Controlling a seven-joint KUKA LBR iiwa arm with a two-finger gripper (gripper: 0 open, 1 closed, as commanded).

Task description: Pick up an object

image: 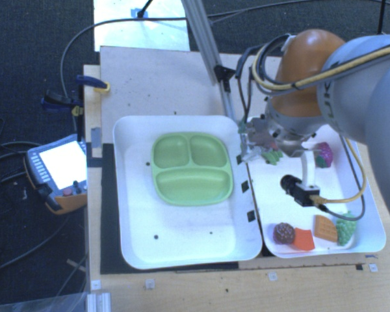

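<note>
Two white bins (pixel 182 252), one green divided plate (pixel 192 169), six toy foods (roughly) (pixel 303 239).

Bright, even overhead light; glare washing out the bins (pixel 136 239) & paper (pixel 140 12); arm (pixel 370 90) looking slightly soft, shadows faint.

Arm (pixel 364 77): bulky, rounded grey casing. Orange band (pixel 309 60): glossy, dome-shaped, above the wrist. Cables (pixel 273 57): black and yellow, looped along the casing. Wrist hardware (pixel 273 135): grey metal. Black module (pixel 298 190): small, yellow cable attached.
</note>
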